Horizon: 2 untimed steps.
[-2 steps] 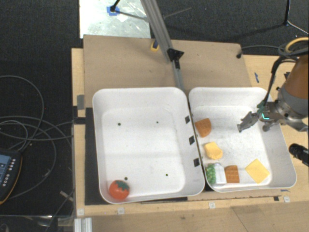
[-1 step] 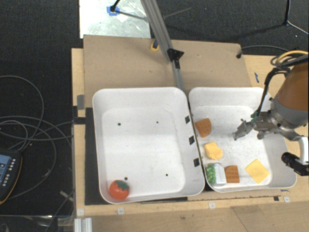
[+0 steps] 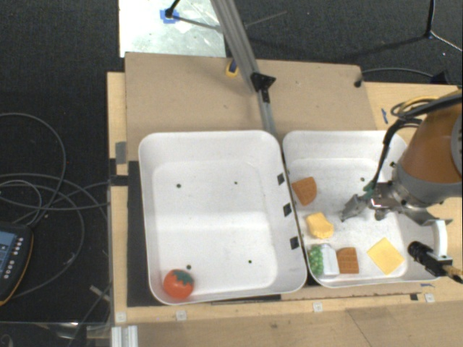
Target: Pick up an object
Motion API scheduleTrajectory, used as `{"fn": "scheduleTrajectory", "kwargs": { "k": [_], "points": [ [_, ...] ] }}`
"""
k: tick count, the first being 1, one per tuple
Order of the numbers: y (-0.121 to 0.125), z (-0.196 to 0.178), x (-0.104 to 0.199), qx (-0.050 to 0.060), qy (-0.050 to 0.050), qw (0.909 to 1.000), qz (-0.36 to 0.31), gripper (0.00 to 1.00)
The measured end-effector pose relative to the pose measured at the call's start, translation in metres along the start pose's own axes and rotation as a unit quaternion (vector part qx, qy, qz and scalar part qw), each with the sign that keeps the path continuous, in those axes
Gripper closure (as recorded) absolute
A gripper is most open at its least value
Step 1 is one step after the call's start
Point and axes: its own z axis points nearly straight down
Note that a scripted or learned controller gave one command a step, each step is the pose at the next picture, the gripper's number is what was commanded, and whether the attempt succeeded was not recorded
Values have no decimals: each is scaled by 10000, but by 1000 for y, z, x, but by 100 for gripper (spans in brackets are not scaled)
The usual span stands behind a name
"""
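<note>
status at this moment: the pick is not yet made. the pincer (image 3: 356, 207) hangs over the middle of the right bin (image 3: 340, 144), reaching in from the right on the grey arm (image 3: 427, 157); whether it is apart or together cannot be told from this slanted view, and nothing is visible in its grip. candidate objects in the right bin: an orange-brown piece (image 3: 304, 189) near the left wall, a pale yellow lump (image 3: 320, 225) just below and left of the pincer tip, a green item (image 3: 315, 258) in the near left corner, a brown block (image 3: 347, 259) beside it, and a flat yellow square (image 3: 385, 255) further right along the near wall. the left bin (image 3: 210, 144) holds a red-orange ball (image 3: 178, 283) in its near left corner, well apart from the arm. judgement: the yellow lump is the closest target; what remains is descent, closure on an object, and a lift clear of the bin floor. risk noted: the objects lie close together near the dividing wall, so a neighbour may be nudged.
</note>
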Motion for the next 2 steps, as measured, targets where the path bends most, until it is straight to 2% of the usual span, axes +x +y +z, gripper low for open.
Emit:
{"fn": "scheduleTrajectory", "kwargs": {
  "k": [1,2],
  "points": [
    [0,35,0,-6,-2,10000,-1,0],
    [1,23,0,-37,-10,10000,2,100]
  ]
}}
